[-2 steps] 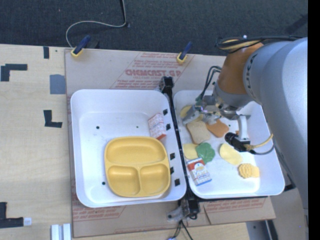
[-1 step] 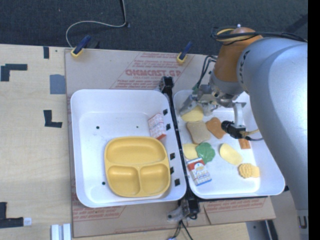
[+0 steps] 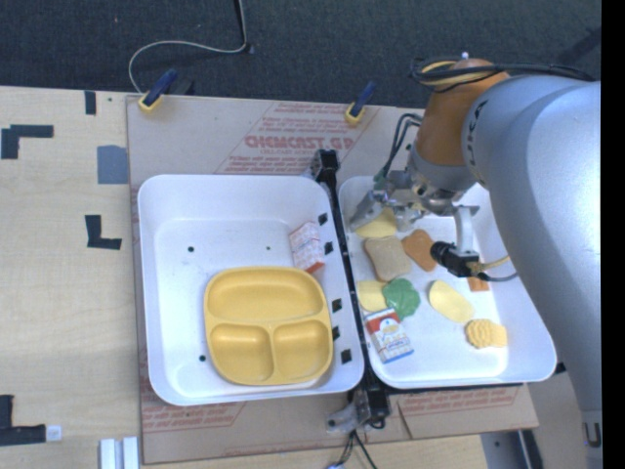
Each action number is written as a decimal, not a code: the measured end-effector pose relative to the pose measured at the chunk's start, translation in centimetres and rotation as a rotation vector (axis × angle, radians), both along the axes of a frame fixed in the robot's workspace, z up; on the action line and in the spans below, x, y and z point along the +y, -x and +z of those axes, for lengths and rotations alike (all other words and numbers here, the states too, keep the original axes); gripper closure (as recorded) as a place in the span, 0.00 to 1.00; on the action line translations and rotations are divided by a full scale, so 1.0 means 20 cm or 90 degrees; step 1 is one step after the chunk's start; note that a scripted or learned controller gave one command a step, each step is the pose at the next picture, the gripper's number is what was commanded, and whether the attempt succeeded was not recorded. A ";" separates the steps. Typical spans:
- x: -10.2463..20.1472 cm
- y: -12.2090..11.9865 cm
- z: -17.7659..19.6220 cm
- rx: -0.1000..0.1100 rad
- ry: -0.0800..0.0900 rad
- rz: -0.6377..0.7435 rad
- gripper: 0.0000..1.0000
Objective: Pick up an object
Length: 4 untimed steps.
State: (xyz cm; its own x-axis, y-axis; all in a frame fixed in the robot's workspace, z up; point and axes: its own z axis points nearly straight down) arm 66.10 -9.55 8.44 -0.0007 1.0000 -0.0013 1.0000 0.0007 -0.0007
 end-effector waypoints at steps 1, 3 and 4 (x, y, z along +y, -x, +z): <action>-0.01 0.03 0.00 0.000 0.000 0.000 0.00; -0.01 -0.04 0.00 0.002 0.001 0.002 0.00; -0.02 -0.02 0.00 0.000 0.000 0.000 0.00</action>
